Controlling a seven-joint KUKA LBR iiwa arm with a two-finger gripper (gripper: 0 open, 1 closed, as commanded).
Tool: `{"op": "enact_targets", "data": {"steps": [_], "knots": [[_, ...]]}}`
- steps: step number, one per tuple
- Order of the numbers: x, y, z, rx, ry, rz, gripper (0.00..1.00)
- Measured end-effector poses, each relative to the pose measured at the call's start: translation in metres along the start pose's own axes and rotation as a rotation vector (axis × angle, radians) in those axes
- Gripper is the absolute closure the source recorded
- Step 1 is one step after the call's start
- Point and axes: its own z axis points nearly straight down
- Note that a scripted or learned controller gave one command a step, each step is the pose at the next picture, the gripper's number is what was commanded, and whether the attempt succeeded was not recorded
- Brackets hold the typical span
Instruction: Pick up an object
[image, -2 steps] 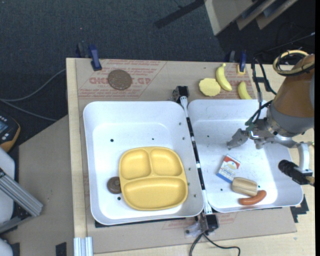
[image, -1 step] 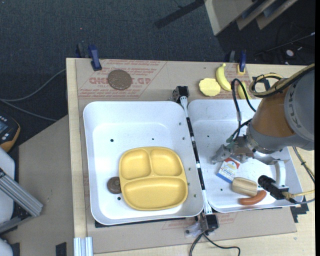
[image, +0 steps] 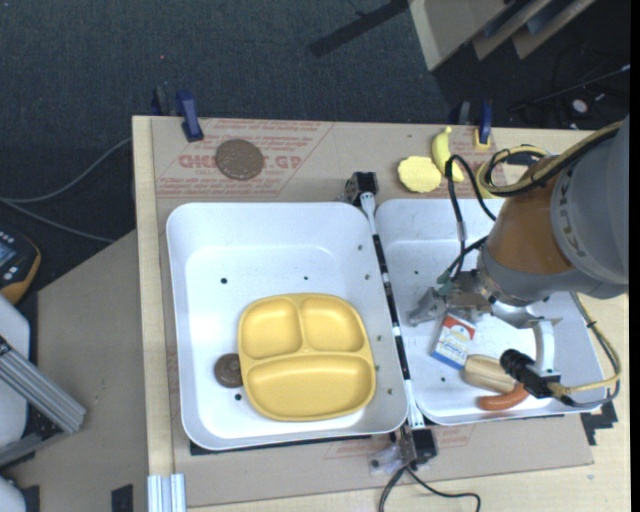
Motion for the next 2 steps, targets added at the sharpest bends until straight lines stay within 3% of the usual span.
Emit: {"op": "enact_targets", "data": {"steps": [1,2], "knots": [[-0.023,-0.030,0.000,0.002,-0.001,0.006,0.00],[-0.101,0.054,-0.007,-0.012,-0.010,0.003,0.00]]}}
